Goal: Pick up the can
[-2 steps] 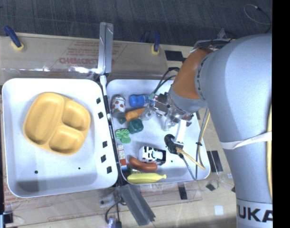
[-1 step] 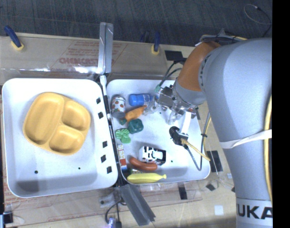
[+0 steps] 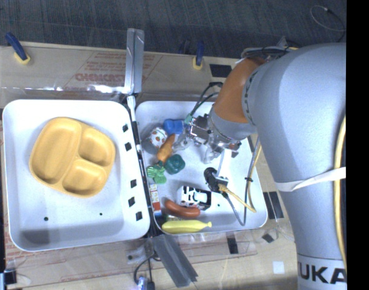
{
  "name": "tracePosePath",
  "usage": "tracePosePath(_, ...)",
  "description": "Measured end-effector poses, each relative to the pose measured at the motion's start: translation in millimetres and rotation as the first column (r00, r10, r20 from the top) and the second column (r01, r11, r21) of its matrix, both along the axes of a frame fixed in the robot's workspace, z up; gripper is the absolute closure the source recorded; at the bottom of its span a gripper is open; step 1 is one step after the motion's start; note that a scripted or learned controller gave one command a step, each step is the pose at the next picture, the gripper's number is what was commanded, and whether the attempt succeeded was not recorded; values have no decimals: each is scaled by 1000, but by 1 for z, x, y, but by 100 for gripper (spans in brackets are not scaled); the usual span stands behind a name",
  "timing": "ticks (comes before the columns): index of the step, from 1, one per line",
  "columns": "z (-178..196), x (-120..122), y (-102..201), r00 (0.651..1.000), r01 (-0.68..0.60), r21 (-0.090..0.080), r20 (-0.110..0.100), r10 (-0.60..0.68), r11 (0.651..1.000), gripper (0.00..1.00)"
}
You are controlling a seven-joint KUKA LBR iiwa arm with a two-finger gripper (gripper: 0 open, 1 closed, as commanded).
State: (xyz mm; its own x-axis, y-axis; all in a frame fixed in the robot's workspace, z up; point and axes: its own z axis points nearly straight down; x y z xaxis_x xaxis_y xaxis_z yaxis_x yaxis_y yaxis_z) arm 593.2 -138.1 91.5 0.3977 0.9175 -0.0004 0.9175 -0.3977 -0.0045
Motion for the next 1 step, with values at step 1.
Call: tracePosePath(1, -1, -9, 13, 1000, -5, 0, -2, 5, 1000, 0)
